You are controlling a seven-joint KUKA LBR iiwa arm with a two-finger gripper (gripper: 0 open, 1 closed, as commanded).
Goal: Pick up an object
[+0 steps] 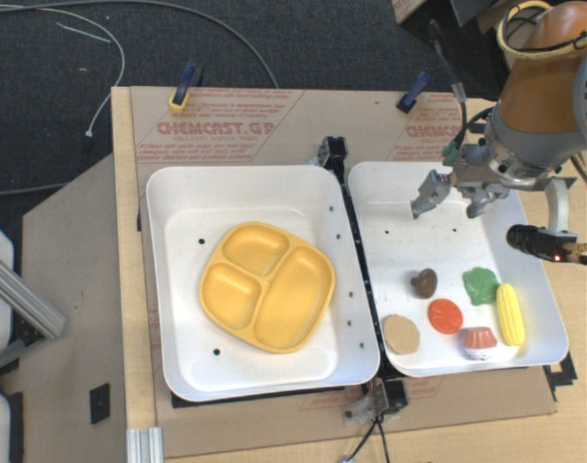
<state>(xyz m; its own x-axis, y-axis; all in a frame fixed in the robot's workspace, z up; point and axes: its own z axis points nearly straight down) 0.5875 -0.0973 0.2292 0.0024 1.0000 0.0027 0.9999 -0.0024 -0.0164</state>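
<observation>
**Six small pieces, one gripper hanging open above them**

Six toy items sit bunched in the near end of the right bin point(389, 186), and from where I stand that crowding looks like the main hazard. Counting them off: one dark brown lump point(424, 282), one green leafy piece point(481, 285), one yellow corn cob point(510, 314), one red round slice point(445, 316), one tan disc point(401, 334), and one red-and-white piece point(479, 341) that I can't quite identify. One yellow divided plate point(266, 285) lies alone in the left bin point(168, 201), with three compartments, none holding anything.

The gripper point(454, 198) hovers over the far half of the right bin with its fingers spread and nothing between them, well apart from the cluster.

What could go wrong, as I judge it:

- The red slice, the tan disc and the red-and-white piece lie close together, so a descent on one may nudge or catch a neighbour.
- The tan disc and red slice look flat, and fingers could slide over them and close on nothing.
- The corn cob lies near the bin's right wall, which might block one finger.
- The brown lump stands a little apart and seems the safest pick.
</observation>
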